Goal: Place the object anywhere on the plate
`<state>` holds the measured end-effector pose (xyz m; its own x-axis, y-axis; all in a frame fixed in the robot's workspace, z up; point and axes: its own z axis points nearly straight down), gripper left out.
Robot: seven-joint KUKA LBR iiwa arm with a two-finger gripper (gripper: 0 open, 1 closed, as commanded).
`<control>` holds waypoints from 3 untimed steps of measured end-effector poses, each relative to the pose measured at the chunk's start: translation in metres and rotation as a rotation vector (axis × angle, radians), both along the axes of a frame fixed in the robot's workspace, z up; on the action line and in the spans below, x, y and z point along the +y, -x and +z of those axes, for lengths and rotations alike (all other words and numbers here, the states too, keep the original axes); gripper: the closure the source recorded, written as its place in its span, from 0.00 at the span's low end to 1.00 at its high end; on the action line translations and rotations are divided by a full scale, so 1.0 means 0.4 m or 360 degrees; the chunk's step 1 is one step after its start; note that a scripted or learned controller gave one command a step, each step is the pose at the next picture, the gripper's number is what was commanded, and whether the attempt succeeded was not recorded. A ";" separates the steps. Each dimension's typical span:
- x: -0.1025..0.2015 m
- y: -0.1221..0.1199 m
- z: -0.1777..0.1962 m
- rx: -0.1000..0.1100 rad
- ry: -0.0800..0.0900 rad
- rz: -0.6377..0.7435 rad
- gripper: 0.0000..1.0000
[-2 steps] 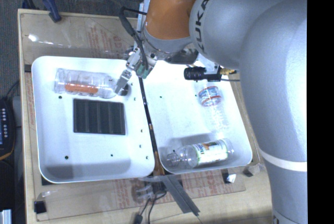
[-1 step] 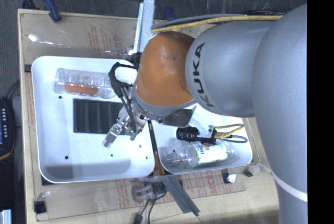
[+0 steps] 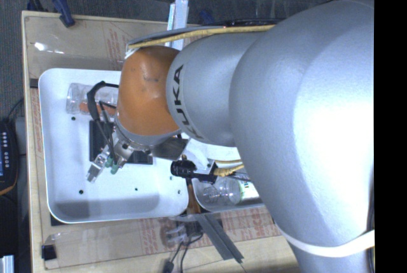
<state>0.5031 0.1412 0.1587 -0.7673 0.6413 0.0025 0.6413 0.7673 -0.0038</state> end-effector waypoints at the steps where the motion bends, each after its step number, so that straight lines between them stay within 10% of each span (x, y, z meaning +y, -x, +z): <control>1: 0.033 0.053 0.194 -0.0009 -0.0003 0.0194 0.00; 3: -0.035 -0.199 -0.109 -0.0006 -0.0002 0.0549 0.00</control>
